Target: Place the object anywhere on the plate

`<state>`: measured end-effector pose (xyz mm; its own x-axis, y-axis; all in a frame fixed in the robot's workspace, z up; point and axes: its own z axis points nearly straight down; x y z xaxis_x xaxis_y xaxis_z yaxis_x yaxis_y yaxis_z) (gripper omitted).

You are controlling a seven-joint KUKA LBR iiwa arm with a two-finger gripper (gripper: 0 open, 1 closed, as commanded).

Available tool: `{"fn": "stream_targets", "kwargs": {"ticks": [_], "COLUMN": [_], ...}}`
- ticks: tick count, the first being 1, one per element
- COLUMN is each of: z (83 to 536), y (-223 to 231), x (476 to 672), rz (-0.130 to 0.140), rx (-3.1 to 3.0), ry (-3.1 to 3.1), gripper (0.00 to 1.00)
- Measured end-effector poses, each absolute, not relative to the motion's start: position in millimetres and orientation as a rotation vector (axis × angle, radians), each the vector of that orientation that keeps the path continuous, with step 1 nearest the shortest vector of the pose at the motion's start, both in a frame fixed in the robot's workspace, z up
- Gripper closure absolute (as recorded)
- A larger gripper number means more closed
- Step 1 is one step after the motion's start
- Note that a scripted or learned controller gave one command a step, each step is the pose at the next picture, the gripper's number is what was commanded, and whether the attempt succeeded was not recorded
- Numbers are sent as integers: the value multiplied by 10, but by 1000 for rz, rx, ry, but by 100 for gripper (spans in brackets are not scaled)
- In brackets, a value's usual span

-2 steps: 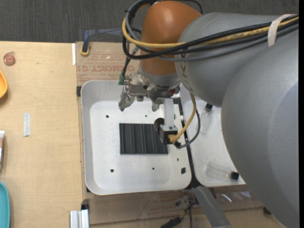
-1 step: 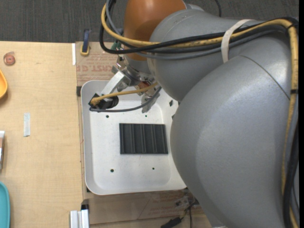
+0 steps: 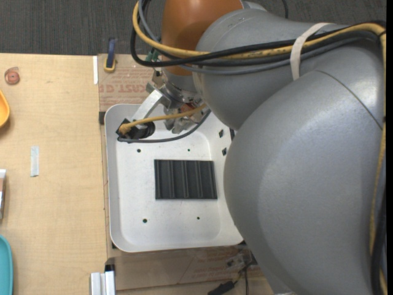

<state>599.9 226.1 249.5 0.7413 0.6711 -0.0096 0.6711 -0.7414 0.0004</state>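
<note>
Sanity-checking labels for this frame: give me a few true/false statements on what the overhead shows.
1. The arm covers much of the view's right side. True.
2. The white bin has a dark ribbed rectangle on its floor. True.
3. The ribbed rectangle is bright red. False: it is dark grey to black.
4. A yellow cable runs along the bin's upper part. True.
5. The surface left of the bin is blue carpet. False: it is a light wooden board.

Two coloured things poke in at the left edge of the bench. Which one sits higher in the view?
The orange one, at the left edge's upper part; the teal one sits at the bottom left corner.
</note>
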Motion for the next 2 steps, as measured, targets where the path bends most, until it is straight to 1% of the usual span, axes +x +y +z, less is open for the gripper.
{"fn": "stream_targets", "kwargs": {"ticks": [1, 2], "z": [2166, 3168], "y": [2287, 2282], "x": [5723, 5741], "rz": [-11, -6], "rx": [2822, 2486], "ry": [1377, 1918], "gripper": [100, 100]}}
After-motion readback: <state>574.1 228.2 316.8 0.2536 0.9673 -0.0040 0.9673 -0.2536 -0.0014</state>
